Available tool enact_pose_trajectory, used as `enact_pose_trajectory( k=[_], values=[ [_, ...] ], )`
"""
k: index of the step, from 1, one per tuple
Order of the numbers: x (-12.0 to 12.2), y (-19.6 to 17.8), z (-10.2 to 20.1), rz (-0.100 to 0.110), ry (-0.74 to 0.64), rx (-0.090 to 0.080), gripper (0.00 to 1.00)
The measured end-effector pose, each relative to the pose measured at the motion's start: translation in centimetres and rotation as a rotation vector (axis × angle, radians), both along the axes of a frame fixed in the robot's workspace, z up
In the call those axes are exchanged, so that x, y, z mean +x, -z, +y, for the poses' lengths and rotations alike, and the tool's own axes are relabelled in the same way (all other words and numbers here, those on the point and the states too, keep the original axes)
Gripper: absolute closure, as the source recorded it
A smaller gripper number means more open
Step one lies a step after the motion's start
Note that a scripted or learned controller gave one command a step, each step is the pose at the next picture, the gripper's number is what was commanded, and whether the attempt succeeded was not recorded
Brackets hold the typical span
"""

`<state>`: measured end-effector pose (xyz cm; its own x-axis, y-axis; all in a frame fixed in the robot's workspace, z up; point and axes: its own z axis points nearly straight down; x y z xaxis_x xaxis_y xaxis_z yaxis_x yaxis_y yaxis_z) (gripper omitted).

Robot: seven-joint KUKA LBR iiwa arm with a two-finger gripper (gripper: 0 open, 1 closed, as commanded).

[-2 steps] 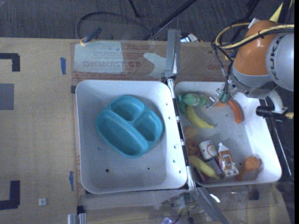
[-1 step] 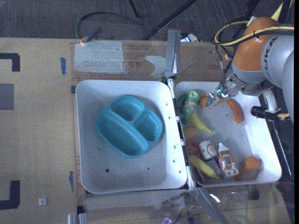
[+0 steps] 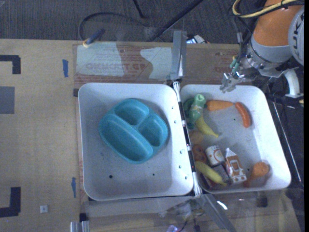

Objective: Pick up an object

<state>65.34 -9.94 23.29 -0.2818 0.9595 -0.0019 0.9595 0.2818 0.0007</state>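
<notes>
Objects to pick: toy food lies in the right bin [image 3: 270, 144], lower right of the frame; none is singled out yet.
Nearest candidates: a carrot [image 3: 220, 105] and a sausage [image 3: 244, 114] lie near the bin's upper edge, closest to the gripper.
Gripper: the gripper [image 3: 230, 79] hangs over the upper rim of the right bin, upper right of the frame, with nothing between its fingers; it is too small and blurred to tell how the jaws stand.
Risk, rim: a straight descent from here would likely meet the bin's rim, not an object.
Risk, crowding: a banana [image 3: 206, 127] and a green toy [image 3: 196, 106] sit tight against the left wall, and a second banana [image 3: 210, 172], two small cartons [image 3: 224, 162] and an orange fruit [image 3: 260, 169] bunch together at the bottom, so a grasp there may nudge neighbours or slip.
Left bin: the left bin [image 3: 91, 173], centre of the frame, holds a blue divided plate [image 3: 133, 130], its compartments bare.
</notes>
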Motion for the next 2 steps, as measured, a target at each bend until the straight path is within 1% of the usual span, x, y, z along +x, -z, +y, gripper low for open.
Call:
enact_pose_trajectory(
  k=[1,2],
  values=[
    [-0.1,0.1,0.0,0.003,0.000,0.000,0.00],
    [-1.9,9.7,-3.3,0.005,-0.050,0.002,0.00]
  ],
)
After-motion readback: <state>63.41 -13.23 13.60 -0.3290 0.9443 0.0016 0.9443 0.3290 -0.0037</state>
